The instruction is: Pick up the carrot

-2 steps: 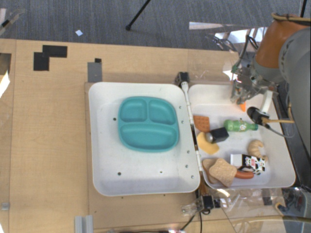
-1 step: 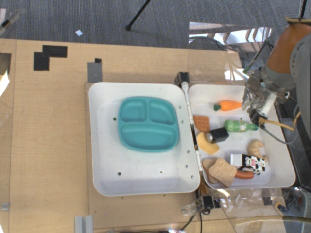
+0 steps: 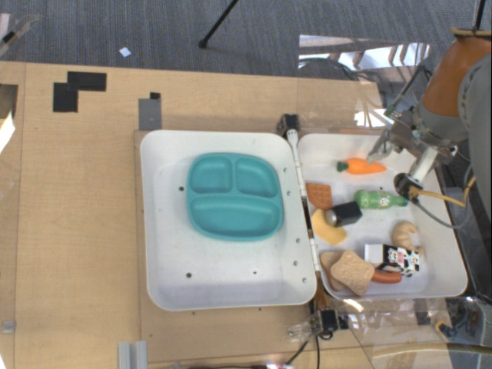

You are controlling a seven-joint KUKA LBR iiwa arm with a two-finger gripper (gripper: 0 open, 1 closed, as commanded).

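Saw the gripper at upper right, by the carrot's pointy end. Could not tell if open or closed. Passed bread low down, then a green bottle, then the carrot higher up. Looked light, hard, smooth. Best grabbed across the middle.

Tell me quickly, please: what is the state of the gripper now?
Gripper: right next to the carrot in the right bin; open or closed cannot be told, and no hold on the carrot is visible.
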